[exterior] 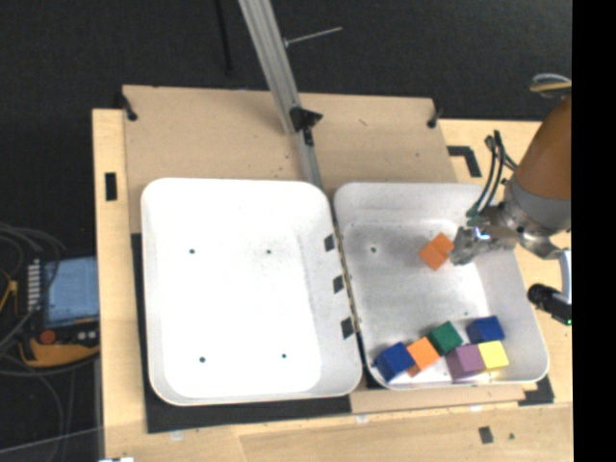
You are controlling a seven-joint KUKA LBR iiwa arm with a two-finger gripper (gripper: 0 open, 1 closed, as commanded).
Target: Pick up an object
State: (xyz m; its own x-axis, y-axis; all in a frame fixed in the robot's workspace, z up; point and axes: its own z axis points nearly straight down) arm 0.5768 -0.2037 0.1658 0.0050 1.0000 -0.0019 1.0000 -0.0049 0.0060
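camera view showed the hand [469, 245] just right of the orange cube [437, 251] in the right bin [385, 287]. whether it was clenched, i cannot tell.

Single fixed overhead camera, slanted view.
Looks down from well above the bench [269, 133]; both white bins in frame, left bin [164, 287] and right bin [385, 210]; arm [549, 162] enters from the right edge.

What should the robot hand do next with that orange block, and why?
Probably lift a little and check. The gripper sits right beside the small orange cube in the right white bin, but whether the cube is actually gripped is unclear.
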